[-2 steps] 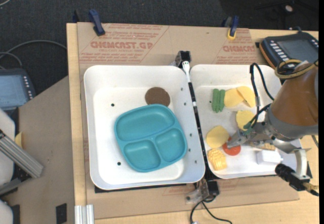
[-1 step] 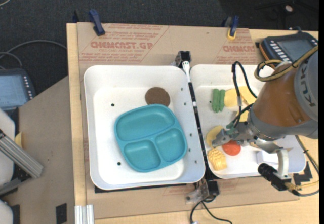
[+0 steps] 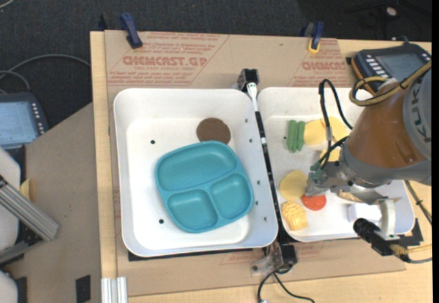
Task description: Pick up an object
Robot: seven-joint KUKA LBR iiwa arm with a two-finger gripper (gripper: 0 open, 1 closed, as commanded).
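The right bin (image 3: 271, 99) holds several toy foods: a green pod (image 3: 295, 135), a pale yellow piece (image 3: 315, 132), a yellow round piece (image 3: 293, 184), a red piece (image 3: 315, 202) and a yellow corn cob (image 3: 293, 215). My gripper (image 3: 317, 182) is low in this bin, right over the red piece and beside the yellow round piece. The arm's orange band (image 3: 381, 137) hides the bin's right half. I see nothing lifted off the bin floor.
The left bin (image 3: 130, 158) holds a teal divided plate (image 3: 203, 186) and a brown disc (image 3: 213, 131) behind it. A black divider strip (image 3: 259, 134) runs between the bins. Cables (image 3: 329, 99) loop above the right bin, and a handheld device (image 3: 384, 63) lies at the back right.
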